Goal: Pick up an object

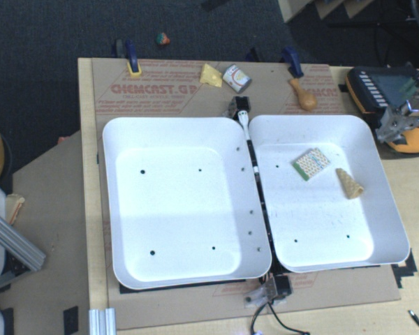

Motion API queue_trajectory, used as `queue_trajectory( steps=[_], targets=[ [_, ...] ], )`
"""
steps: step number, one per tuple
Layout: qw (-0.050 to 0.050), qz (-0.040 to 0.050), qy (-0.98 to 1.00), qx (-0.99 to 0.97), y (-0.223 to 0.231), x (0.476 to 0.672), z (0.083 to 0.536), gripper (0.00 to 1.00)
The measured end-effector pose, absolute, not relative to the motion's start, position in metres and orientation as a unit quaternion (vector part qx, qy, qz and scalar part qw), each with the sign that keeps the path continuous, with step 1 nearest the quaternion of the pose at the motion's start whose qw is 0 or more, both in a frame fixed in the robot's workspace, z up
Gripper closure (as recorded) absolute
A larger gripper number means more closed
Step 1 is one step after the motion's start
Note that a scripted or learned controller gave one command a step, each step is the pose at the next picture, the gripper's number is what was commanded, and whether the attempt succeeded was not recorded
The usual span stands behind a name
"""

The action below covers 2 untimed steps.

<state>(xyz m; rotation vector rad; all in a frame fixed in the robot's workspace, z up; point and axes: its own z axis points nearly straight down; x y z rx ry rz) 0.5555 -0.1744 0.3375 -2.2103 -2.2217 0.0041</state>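
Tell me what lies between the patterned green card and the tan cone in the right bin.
Bare white bin floor separates card and cone.

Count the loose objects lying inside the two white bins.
2, both in the right bin: a patterned green-edged card near its middle top, and a tan cone-shaped piece just to its right.

Two bins sit side by side on the bench [91, 187], their inner rims touching. In the right bin [377, 187], a flat patterned pad [311, 163] lies toward the back, and a small cone-shaped piece [349, 183] lies just right of it and nearer the front. Behind the left bin [115, 208], on the bench, rest a wedge [211, 76] and a small box [237, 78] side by side; a wooden-handled piece [302, 94] lies behind the right bin.
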Motion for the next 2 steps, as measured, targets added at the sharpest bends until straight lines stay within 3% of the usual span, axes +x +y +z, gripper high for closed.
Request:
queue_trajectory(
  steps=[1, 2],
  targets=[
    [-0.005, -0.0005, -0.705, -0.709, -0.228, 0.524, 0.390, 1.00],
    [0.003, 0.0007, -0.709, -0.705, -0.165, 0.558, 0.319, 1.00]
  ],
)
